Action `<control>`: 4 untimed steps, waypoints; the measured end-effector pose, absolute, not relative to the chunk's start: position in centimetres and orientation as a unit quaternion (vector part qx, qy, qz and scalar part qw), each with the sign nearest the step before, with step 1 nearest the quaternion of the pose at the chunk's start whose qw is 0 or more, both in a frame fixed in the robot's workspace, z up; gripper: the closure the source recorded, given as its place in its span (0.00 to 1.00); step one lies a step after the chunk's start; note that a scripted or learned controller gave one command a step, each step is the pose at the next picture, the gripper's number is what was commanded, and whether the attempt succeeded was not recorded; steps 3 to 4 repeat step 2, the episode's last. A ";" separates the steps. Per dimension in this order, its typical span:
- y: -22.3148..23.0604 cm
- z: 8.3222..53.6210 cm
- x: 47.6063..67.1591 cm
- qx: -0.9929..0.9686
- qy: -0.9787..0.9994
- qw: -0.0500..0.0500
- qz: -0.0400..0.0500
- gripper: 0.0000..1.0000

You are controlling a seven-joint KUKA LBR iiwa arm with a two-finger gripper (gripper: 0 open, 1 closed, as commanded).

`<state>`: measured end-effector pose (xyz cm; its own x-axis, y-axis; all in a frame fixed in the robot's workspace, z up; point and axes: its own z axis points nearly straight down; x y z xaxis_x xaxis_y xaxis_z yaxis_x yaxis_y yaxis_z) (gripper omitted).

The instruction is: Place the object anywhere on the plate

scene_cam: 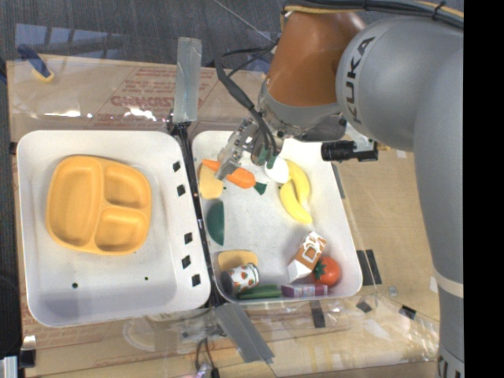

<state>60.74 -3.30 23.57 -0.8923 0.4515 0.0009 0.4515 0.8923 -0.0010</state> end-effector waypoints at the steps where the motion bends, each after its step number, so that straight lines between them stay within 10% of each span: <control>1: 3.8 20.8 58.5 -0.164 -0.986 0.000 0.000 1.00; 2: 3.7 20.9 58.5 -0.164 -0.986 0.000 0.000 0.00; 4: 3.7 20.9 58.5 -0.164 -0.986 0.000 0.000 0.00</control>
